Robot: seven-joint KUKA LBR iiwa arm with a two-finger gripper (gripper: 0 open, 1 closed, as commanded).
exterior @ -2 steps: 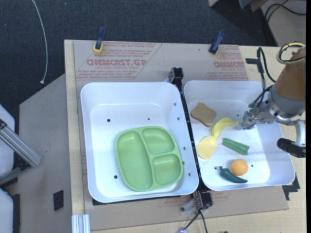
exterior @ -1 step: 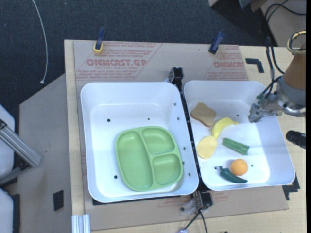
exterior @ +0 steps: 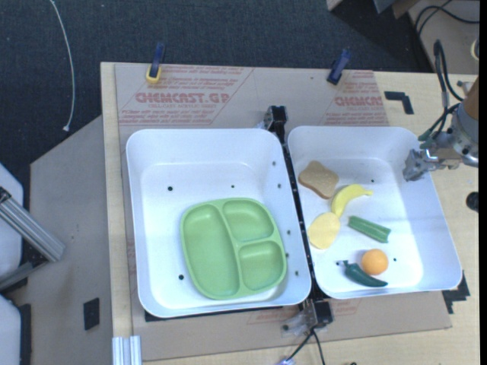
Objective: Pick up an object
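You are looking at the grey metal two-finger claw [exterior: 415, 166] hanging at the right rim of the right-hand shallow white plastic bin [exterior: 437, 211], with the arm reaching in from the right edge of the view. Whether the claw is apart or together cannot be told from this angle, and nothing is showing between its tips. Everything it might pick up is lying to the claw's left and toward the near edge of that bin. Farthest left of the claw, a tan slice of toy bread [exterior: 319, 179] is resting near the divide between the two bins. Just below it, a curved yellow toy banana [exterior: 348, 197] is lying, and a pale yellow flat round piece [exterior: 324, 231] is sitting beside the banana's lower end. Nearer the claw, a short green toy vegetable stick [exterior: 369, 229] is lying at a slant. Farther below the claw, a small orange ball-shaped toy fruit [exterior: 374, 261] is touching a dark green toy pepper [exterior: 361, 274]. Well apart from the claw, across the divide, the left-hand shallow white plastic bin [exterior: 152, 158] is holding a light green three-compartment plastic plate [exterior: 232, 245].
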